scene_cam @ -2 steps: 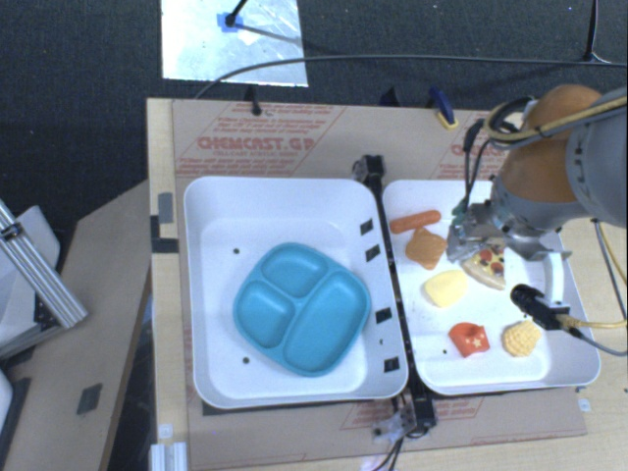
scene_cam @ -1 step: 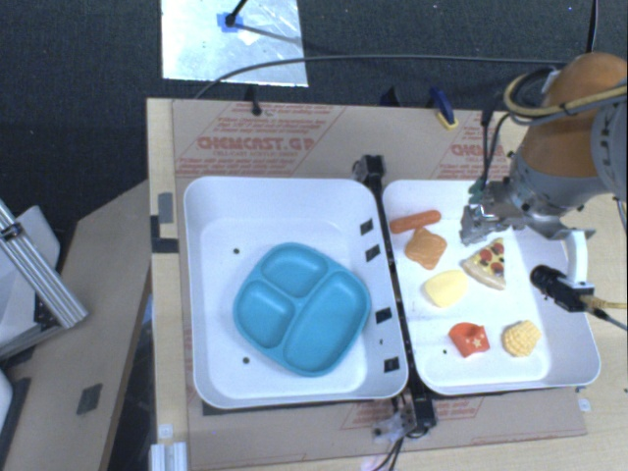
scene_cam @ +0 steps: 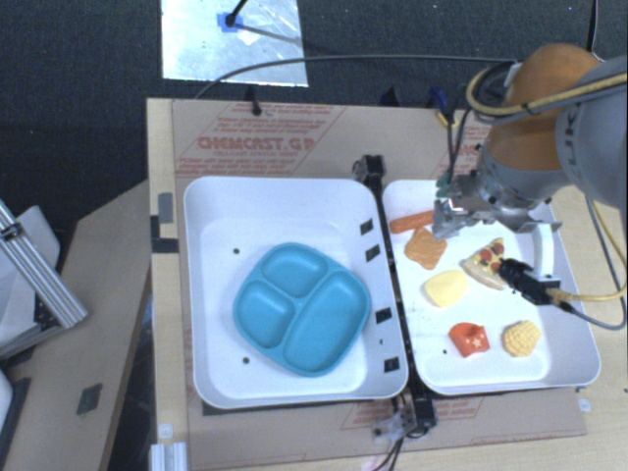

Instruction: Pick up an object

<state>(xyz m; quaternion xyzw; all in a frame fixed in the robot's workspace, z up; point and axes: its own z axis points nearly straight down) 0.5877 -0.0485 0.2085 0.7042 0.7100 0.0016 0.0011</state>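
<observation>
The right bin point(scene_cam: 579, 361) holds several toy foods: an orange sausage point(scene_cam: 409, 223), a tan toast-like piece point(scene_cam: 425, 250), a pizza slice point(scene_cam: 485, 264), a yellow wedge point(scene_cam: 445, 287), a red piece point(scene_cam: 469, 340) and a yellow corn piece point(scene_cam: 521, 338). My gripper point(scene_cam: 446, 219) hangs low at the back of this bin, just above the toast piece and right beside the sausage's end. Its tips are hidden behind the wrist body, and nothing is visibly held.
The left bin point(scene_cam: 211, 224) carries a blue sectioned plate point(scene_cam: 301, 307). Black clips point(scene_cam: 384, 314) run along the divider between the bins. A cable and black connector point(scene_cam: 525, 283) lie over the right bin near the pizza slice. Cardboard surrounds both bins.
</observation>
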